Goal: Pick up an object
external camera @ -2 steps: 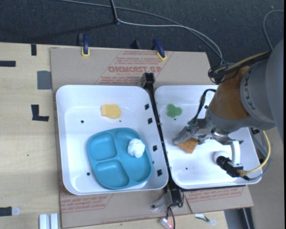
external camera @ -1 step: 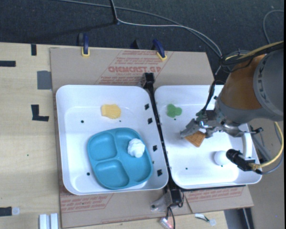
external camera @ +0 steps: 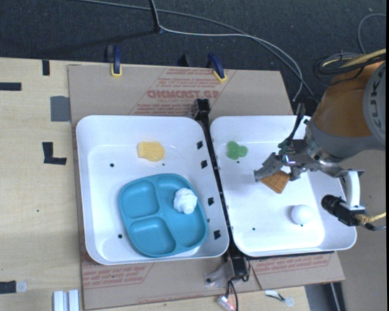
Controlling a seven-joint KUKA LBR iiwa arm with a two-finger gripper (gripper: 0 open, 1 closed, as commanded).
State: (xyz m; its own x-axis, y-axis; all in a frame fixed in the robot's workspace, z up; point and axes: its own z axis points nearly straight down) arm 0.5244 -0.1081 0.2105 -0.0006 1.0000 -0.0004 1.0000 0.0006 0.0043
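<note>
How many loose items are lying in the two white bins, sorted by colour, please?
White: 2, a crumpled lump on the blue tray and a ball in the right bin
Yellow: 1, left bin
Green: 1, right bin
Orange-brown: 1, at the pincer
Blue: 1, the tray
Total: 6

The arm [external camera: 350,118] is extended into view from three o'clock, its orange band shown above the grey wrist. The wrist is angled down toward eight o'clock. The gripper [external camera: 273,172] is carried at the end of the wrist, its dark fingers [external camera: 267,170] pointed toward nine o'clock and tilted downward.
</note>
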